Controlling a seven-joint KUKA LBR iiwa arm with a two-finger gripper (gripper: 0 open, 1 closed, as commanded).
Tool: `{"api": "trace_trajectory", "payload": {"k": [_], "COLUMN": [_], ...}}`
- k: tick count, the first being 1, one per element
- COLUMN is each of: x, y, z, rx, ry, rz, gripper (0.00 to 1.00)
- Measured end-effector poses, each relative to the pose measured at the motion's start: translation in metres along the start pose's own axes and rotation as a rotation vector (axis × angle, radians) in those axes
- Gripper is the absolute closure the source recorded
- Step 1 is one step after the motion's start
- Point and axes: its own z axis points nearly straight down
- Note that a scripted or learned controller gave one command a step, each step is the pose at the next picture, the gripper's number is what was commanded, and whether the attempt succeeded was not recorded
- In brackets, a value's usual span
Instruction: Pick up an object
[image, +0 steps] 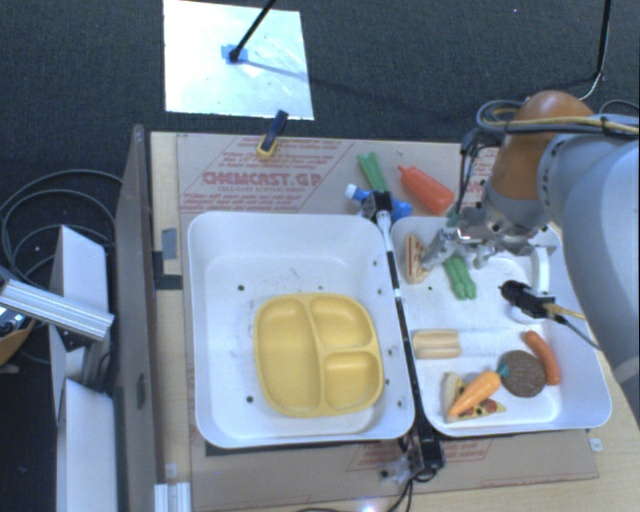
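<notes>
End effector (452, 250) is low in the right bin (590, 400), above a green toy (461, 279); I cannot tell its state. Beside it lies a sandwich (415, 258). Left bin (215, 330) holds a yellow tray (318, 354).

Glossy white plastic bins (300, 240) hold a smooth yellow plastic tray (318, 352) (matt cardboard sheet (300, 170) beneath).
</notes>
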Motion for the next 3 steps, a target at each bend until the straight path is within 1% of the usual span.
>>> {"api": "trace_trajectory", "payload": {"k": [1, 2, 3], "x": [0.004, -0.031, 0.026], "y": [0.001, -0.060, -0.004], "z": [-0.013, -0.121, -0.094], "rx": [-0.005, -0.028, -0.029], "ry": [0.008, -0.003, -0.001], "rz": [-0.003, 0.013, 0.002], "gripper": [1.00, 1.00, 1.00]}}
